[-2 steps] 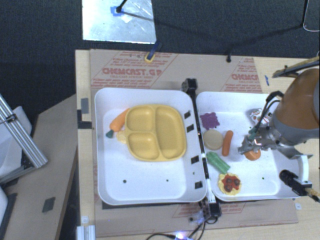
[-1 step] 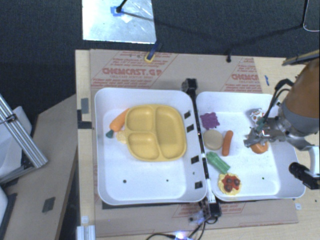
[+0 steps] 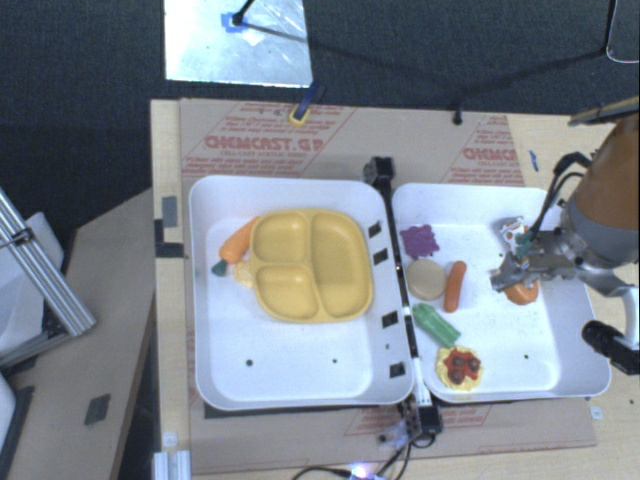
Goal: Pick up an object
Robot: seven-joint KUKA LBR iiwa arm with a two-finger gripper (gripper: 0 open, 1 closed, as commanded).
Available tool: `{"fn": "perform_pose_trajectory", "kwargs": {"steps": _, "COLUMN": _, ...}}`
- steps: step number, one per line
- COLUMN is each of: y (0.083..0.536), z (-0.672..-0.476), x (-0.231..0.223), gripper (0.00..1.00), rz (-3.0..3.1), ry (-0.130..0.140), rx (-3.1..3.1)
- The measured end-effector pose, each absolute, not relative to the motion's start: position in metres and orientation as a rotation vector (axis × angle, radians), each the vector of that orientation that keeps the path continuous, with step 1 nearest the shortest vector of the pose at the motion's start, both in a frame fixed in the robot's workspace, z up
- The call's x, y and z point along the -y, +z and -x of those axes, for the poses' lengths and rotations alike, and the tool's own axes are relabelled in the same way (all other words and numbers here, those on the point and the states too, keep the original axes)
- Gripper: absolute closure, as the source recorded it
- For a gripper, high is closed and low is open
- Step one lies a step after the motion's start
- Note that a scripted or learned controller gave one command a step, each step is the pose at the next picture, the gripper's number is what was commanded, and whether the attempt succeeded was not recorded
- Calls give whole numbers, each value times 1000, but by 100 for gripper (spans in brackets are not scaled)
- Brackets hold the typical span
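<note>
Orange toy (image 3: 521, 291) at right of frame sits under the gripper (image 3: 518, 276), lowered for grasping; grip unclear.

Both white bins (image 3: 290, 383) looked like smooth, glossy plastic. The yellow tray (image 3: 305, 265) seemed matt plastic. Beneath lay printed brown cardboard (image 3: 330, 133); at upper left, a shiny metal sheet (image 3: 215, 38).

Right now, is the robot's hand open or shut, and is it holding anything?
Hand: low in the right bin, right over a small orange object; I cannot tell whether it is open, shut or gripping anything.
</note>
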State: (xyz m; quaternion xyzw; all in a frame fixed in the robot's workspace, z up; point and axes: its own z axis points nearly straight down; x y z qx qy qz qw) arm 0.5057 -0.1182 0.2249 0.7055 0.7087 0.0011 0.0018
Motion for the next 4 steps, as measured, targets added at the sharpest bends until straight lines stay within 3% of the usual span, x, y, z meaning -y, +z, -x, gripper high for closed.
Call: {"fn": "perform_pose_trajectory", "kwargs": {"steps": 4, "y": 217, "z": -628, "x": -76, "gripper": 100, "rz": -2211, "ry": 6, "rx": -2229}}
